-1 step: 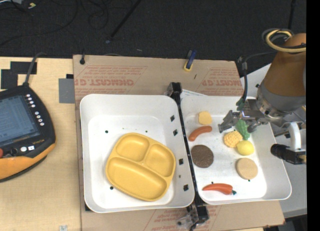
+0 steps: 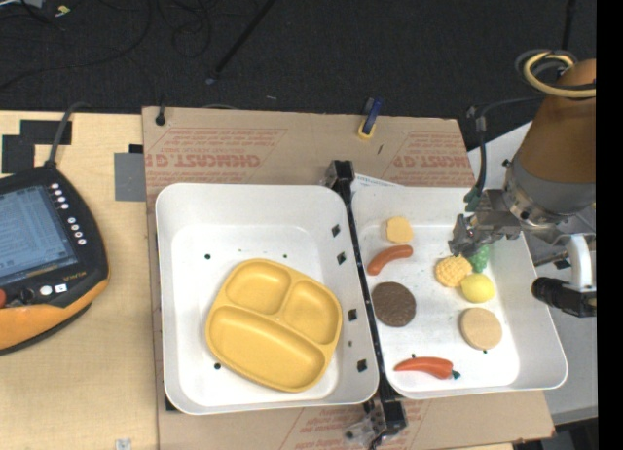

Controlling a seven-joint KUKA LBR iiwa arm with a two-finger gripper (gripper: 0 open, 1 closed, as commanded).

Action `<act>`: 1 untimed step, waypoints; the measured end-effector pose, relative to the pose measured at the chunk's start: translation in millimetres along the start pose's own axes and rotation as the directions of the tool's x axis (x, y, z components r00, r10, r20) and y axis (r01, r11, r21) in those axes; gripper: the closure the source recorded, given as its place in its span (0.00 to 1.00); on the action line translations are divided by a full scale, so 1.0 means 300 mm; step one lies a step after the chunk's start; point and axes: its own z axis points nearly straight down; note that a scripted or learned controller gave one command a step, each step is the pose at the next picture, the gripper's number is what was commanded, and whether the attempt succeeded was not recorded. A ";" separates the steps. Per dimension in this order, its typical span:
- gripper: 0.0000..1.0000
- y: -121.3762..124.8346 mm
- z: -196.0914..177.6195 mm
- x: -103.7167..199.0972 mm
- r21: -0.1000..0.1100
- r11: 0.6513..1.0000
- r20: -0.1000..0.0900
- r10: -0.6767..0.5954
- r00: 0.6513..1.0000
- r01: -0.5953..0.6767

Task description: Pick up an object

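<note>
Where the cardboard sheet (image 2: 292,151) under the bins shows its printing, we read mirrored, upside-down brown lettering twice along its far edge; the letters are too distorted for us to spell out with confidence. Beyond that, we find no brand or label legible; the screen of the teach pendant (image 2: 44,253) at the far side of the tabletop (image 2: 88,351) from the hand is lit, but its text is too small to read.

We see the hand (image 2: 474,234) low over the right bin (image 2: 545,365), at its edge nearest the arm. We cannot tell whether it is spread or pressed together, and nothing is visibly pinched in it. Just below the hand, toward the camera, lies a yellow corn piece (image 2: 453,270), with a small green item (image 2: 479,261) right beside it and a yellow lemon (image 2: 477,288) touching or nearly touching the corn. These three crowd closely together directly under the hand.

Farther toward the camera sits a tan round cookie (image 2: 481,328), and nearer the bin's front rim a red chili pepper (image 2: 423,366). Away from the hand toward the other bin we see a yellow cheese-like chunk (image 2: 399,231), a red sausage (image 2: 389,259) and a dark brown patty (image 2: 394,304). Well apart from the hand, the left bin (image 2: 195,214) holds a yellow divided plate (image 2: 274,323).
</note>
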 end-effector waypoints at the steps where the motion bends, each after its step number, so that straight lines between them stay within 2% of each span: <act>1: 1.00 -0.027 -0.530 0.242 -0.022 1.000 0.000 -0.008 1.000 0.008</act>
